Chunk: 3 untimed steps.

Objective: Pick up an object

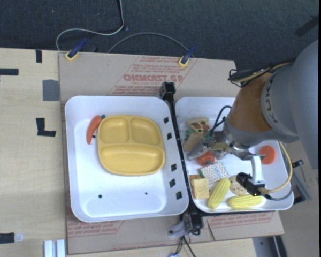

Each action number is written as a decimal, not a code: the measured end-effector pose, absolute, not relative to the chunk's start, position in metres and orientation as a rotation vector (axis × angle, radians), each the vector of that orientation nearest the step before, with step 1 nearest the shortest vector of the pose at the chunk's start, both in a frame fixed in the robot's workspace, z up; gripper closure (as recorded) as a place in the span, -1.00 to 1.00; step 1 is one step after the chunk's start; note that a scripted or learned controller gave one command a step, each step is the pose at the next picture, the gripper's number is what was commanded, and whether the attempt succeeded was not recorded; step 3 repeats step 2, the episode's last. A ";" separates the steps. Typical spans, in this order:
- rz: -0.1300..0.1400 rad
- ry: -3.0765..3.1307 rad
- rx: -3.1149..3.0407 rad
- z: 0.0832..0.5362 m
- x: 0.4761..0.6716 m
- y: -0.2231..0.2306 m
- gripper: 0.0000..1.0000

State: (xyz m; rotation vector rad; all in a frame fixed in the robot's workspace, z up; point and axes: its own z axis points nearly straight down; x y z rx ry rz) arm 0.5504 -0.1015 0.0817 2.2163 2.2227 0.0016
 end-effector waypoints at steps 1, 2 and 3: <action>0.002 2.222 2.220 0.097 0.549 -0.103 1.00; 0.012 2.226 2.207 0.190 0.607 -0.043 1.00; 0.012 2.226 2.207 0.190 0.607 -0.043 1.00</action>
